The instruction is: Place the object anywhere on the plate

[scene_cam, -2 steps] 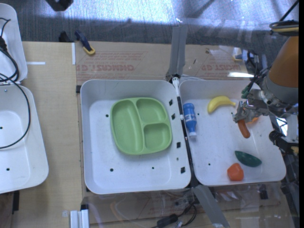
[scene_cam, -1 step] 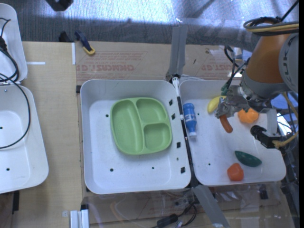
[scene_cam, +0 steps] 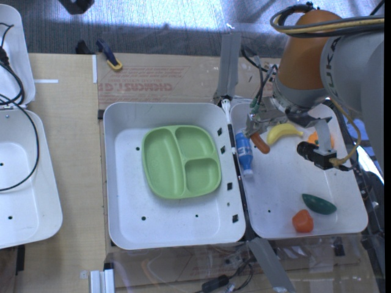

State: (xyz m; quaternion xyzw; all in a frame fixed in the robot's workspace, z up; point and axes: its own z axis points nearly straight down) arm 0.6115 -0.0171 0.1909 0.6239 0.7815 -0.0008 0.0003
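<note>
A green three-compartment plate (scene_cam: 181, 161) lies in the left white bin (scene_cam: 122, 218) with nothing on it. My gripper (scene_cam: 255, 127) hangs over the far left part of the right bin (scene_cam: 275, 218). It is just above a small red sausage-shaped piece (scene_cam: 261, 144) and next to a yellow banana (scene_cam: 283, 132). A blue bottle (scene_cam: 244, 152) lies along the right bin's left wall, a little left of the gripper. I see nothing held in the gripper.
The right bin also holds a dark green piece (scene_cam: 319, 204), a red-orange piece (scene_cam: 302, 221) near the front, and an orange piece (scene_cam: 316, 138) partly hidden behind the arm's black bracket (scene_cam: 316, 154). Cables hang off the wrist.
</note>
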